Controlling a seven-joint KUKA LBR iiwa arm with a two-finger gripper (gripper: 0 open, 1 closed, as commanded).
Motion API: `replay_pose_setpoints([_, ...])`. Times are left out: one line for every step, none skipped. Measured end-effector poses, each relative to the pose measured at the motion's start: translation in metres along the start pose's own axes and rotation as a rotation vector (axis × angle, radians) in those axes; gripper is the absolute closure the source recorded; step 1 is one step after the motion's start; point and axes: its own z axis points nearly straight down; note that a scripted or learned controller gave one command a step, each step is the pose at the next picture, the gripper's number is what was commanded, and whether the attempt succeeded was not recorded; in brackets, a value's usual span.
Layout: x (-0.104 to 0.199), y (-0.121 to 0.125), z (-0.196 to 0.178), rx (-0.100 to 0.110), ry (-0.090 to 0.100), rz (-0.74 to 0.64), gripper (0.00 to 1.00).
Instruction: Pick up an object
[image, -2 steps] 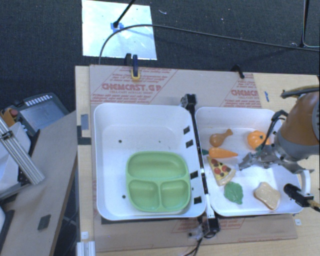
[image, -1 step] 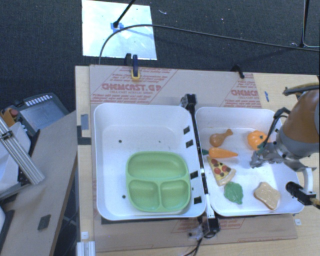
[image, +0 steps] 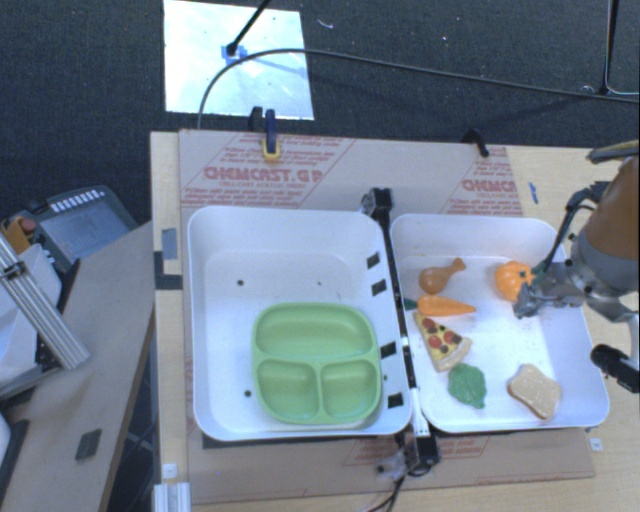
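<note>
The hand (image: 530, 300) hangs low over the right bin (image: 500, 232), just right of the orange fruit (image: 511, 279); how far it is open I cannot tell. Left of the fruit lie a drumstick (image: 441, 273) and carrot (image: 444, 307); below it, pizza slice (image: 442, 341), green leaf (image: 467, 385), bread (image: 533, 390). Farther left, the other bin holds a green divided plate (image: 315, 361).

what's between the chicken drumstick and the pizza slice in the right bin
A carrot lies between the drumstick and the pizza slice, seen in the camera view.
</note>
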Motion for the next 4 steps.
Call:
replay_pose_setpoints([0.008,0.001,-0.047,0.000,0.000,-0.001,1.00])
replay_pose_setpoints([0.007,0.004,-0.102,-0.001,-0.001,-0.001,1.00])
replay_pose_setpoints([0.054,0.005,-0.090,0.004,0.003,-0.004,1.00])
replay_pose_setpoints([0.109,0.015,-0.097,0.004,0.003,-0.006,1.00])
